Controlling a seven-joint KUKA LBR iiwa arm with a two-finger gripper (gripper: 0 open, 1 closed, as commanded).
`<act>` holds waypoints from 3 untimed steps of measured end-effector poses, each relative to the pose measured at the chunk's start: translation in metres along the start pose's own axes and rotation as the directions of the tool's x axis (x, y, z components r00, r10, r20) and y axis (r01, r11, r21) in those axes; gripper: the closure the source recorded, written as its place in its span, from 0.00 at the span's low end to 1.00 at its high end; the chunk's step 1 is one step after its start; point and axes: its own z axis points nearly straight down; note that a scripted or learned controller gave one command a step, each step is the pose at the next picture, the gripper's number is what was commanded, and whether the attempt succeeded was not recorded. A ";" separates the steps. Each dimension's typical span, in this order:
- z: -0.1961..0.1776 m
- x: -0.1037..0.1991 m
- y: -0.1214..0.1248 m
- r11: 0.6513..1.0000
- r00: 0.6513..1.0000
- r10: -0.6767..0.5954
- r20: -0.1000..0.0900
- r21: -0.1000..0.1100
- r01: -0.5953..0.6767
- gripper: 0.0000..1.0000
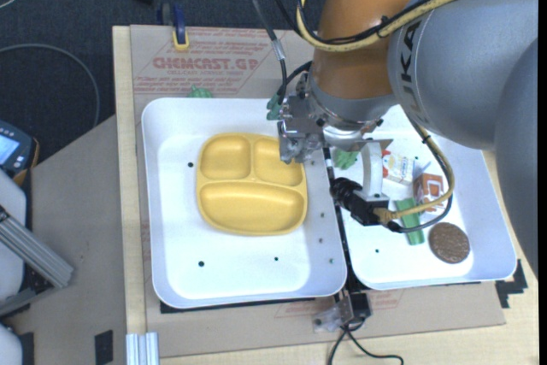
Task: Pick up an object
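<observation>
Even, fairly bright overhead light fills the frame. The white bins (171,269) sit close to overexposed, their inner surfaces nearly featureless. A soft highlight gleams on the orange band (363,8) at upper centre and on the yellow tray (252,184). Shadows are faint and short. The dark floor (60,13) at upper left looks grainy; focus is slightly soft throughout.
</observation>
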 end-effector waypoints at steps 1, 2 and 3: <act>-0.053 0.021 -0.066 1.000 1.000 0.004 0.000 -0.004 -0.004 1.00; -0.063 -0.026 -0.064 1.000 1.000 0.013 0.003 -0.006 -0.013 1.00; -0.195 -0.054 -0.063 1.000 1.000 0.010 0.000 -0.021 -0.010 1.00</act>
